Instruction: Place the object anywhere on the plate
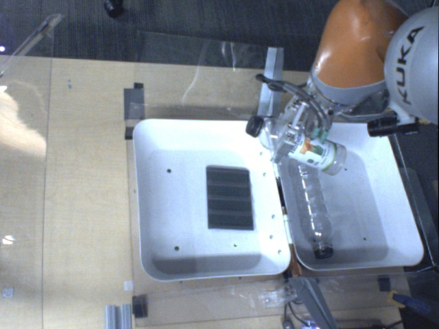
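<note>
At far-left corner of right bin (403, 211): gripper (296, 137) sits low, wrist tilted, with a small labelled jar (318, 154) right against its tip. Jar lies on its side, green/orange label showing, clear end pointing away from the arm. Grip state: can't tell. The tip is a clutter of metal and cable from this angle, so there is no clean view of whether the jar is clamped or just touching. Jar is treated as the task obj.; it is well apart from the plate.

Plate (230, 197) = dark ribbed rectangle, flat in the middle of left bin (147, 184), nothing on it. A long clear bottle (312, 211) lies lengthwise in the right bin just below the jar, dark cap toward the near edge.

Risks, as judged from here:
- Jar looks off-centre and tilted at the tip. If the hold is weak or partial, it prob. slips on lift or during the move across.
- Path to plate crosses the raised rims where the bins meet. Too low a carry could clip the jar and knock it loose.
- Jar is round, and so a release on its side could let it roll off the ribs into the bin floor.
- Clear bottle sits close, and a low move could nudge it.
</note>
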`<state>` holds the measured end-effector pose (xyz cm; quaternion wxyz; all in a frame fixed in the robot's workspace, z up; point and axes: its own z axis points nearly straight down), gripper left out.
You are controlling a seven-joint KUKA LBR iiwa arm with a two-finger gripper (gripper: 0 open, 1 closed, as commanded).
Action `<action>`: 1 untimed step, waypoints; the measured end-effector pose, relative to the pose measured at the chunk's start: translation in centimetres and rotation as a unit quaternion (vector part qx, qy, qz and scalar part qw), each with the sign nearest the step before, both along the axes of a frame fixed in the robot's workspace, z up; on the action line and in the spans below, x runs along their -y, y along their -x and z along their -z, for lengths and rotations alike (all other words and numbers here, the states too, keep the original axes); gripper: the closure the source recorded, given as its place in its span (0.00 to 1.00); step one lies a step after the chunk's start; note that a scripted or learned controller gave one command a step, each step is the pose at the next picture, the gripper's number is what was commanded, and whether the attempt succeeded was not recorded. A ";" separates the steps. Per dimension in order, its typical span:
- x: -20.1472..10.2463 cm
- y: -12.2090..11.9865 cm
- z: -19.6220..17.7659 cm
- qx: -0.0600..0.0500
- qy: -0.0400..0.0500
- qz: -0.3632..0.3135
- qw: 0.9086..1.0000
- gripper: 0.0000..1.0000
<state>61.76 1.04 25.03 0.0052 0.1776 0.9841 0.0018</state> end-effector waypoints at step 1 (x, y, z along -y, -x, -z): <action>-0.2 -0.2 -1.1 0.004 -0.001 0.000 1.000 1.00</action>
